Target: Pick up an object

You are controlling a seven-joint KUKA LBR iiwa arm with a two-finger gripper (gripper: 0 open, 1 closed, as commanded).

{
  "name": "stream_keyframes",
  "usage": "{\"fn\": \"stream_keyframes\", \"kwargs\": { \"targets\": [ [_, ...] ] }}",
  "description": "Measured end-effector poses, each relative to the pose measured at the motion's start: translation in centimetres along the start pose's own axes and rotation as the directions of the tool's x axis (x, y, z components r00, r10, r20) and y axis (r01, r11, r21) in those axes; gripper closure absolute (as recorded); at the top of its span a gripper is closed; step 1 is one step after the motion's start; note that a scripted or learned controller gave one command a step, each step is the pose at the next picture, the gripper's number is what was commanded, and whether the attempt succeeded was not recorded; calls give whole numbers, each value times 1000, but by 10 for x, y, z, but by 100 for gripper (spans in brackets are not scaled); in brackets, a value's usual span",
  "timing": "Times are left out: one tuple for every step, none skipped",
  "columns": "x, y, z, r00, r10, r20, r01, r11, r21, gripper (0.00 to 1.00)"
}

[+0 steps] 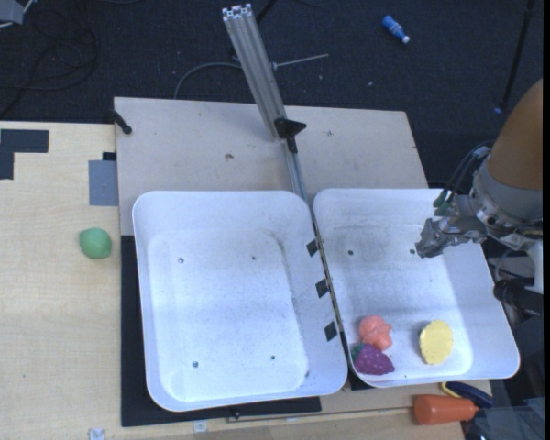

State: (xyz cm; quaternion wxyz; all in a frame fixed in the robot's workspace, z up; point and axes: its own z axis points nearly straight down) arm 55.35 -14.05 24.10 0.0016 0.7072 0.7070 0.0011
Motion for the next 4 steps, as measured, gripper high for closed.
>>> {"fn": "stream_keyframes", "kwargs": {
  "targets": [
    [50, -9, 12, 1000, -3, -1, 3, 1000, 5, 100],
    [104, -26, 6, 1000, -3, -1, 3, 1000, 4, 100],
    [162, -26, 10, 1000, -4, -2, 4, 1000, 5, 100],
    [206, -31, 16, 1000, -3, -1, 3, 1000, 5, 100]
  ]
}}
